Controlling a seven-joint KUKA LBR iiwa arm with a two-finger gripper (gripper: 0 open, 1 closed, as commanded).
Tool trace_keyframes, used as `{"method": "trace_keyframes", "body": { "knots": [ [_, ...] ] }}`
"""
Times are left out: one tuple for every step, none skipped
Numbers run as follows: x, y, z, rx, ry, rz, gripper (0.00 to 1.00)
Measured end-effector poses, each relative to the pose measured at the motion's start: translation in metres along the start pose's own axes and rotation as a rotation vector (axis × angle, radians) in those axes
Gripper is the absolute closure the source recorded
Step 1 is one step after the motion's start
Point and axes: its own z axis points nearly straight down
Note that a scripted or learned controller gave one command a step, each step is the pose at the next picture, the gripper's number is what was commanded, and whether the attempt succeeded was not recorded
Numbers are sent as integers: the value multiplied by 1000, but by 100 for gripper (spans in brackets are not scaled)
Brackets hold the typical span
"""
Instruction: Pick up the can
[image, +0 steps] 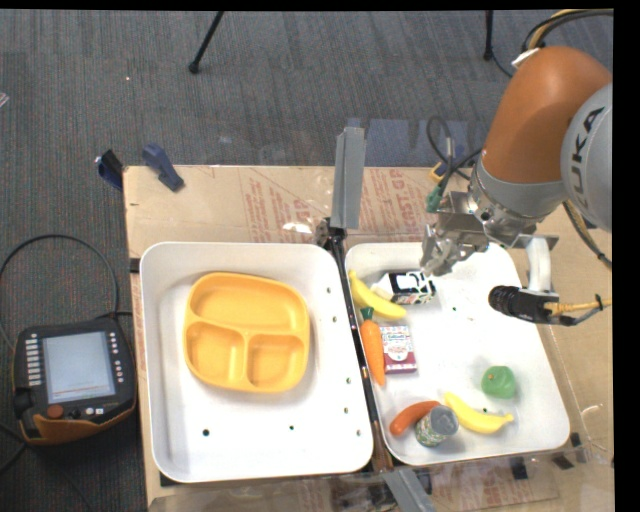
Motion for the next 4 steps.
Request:
{"method": "trace_keyframes", "body": {
  "knots": [
    [0,0,-7,5,0,0,100],
    [-22,23,90,-12,-2,-116,100],
    [-22,23,81,-11,-1,-114,100],
    [-22,24,72,-8,0,-113,100]
  ]
}}
